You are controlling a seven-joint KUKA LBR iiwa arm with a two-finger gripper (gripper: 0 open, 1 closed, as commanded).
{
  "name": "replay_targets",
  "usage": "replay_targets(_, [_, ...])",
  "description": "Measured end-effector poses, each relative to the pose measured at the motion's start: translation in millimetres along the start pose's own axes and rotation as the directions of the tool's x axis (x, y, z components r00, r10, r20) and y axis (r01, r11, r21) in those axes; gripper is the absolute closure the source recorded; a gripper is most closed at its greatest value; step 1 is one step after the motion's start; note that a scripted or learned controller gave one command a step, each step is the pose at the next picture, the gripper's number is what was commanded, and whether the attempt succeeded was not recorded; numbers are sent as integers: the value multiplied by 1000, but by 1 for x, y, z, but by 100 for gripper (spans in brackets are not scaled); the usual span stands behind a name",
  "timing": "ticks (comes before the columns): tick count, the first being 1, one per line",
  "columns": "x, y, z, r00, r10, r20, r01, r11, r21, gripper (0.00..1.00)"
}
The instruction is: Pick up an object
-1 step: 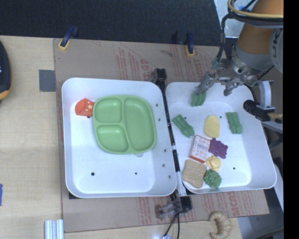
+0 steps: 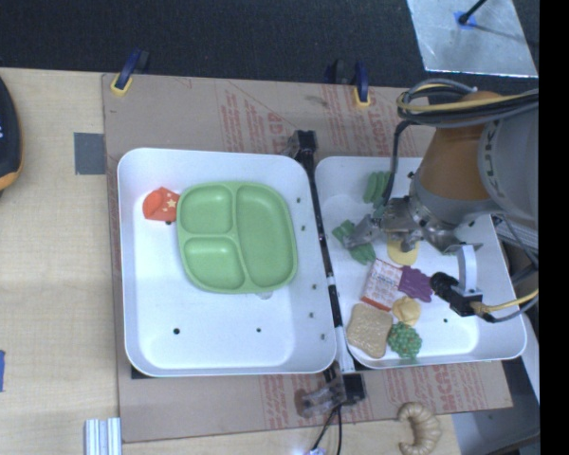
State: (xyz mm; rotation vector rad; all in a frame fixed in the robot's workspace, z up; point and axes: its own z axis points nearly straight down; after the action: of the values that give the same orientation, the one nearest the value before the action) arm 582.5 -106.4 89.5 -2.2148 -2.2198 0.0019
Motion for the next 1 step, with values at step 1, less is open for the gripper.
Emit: replay_targets(1, [-33, 76, -5, 1000, -6, 2, 6, 1000, 1, 0])
